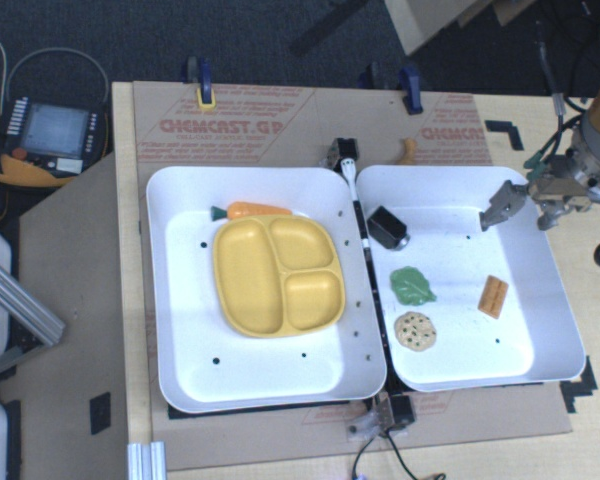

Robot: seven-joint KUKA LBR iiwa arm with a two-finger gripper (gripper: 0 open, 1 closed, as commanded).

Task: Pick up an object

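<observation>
The gripper is seen spread open and holding nothing, at two o'clock in the right bin. The cracker, toward four o'clock, is judged light, stiff and brittle; its long edges should be pinched gently.

Place: a robotics lab.
Signs: teach pendant on dark carpet, clamped cardboard-covered bench, two white bins.
</observation>
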